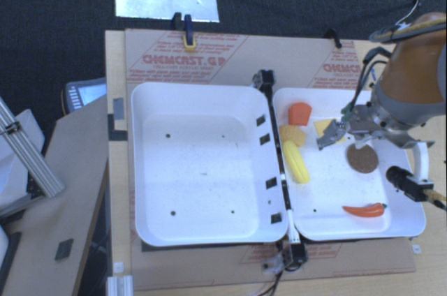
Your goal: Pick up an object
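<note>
The gripper [334, 136] hung over the right bin [401, 221], just above a pale yellow piece [322, 126]; whether it was wide or narrow could not be told. Nearby lay an orange block [299, 113], a corn cob [296, 161], a brown disc [362, 160] and a red chili pepper [363, 210].

Arm [419, 71] cut off by right edge. Gripper [334, 135] too small to read finger state. Yellow piece [323, 126] partly hidden behind gripper. Brown disc [363, 160] top edge covered by wrist.
</note>
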`<state>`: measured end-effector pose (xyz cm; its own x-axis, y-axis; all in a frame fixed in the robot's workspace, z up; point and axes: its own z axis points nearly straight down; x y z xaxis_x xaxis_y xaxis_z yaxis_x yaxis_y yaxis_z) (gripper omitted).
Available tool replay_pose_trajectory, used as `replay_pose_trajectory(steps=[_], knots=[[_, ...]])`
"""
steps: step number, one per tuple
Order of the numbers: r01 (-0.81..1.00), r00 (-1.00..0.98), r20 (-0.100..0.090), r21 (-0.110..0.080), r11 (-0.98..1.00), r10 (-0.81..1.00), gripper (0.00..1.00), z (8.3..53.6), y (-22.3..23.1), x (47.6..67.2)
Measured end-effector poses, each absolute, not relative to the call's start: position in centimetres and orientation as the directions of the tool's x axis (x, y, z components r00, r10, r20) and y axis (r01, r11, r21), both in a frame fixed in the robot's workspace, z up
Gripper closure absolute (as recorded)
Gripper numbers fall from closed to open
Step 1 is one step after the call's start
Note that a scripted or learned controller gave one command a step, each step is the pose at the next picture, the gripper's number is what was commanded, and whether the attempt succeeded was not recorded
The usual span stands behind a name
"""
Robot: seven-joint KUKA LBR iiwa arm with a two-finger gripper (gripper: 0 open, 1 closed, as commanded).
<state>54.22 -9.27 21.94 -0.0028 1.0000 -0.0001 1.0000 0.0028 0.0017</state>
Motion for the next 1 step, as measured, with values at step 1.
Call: replay_pose_trajectory(steps=[1], knots=[[1.0,-0.006,-0.001,0.001,0.006,1.0,0.0,17.74,-9.96,58.54]])
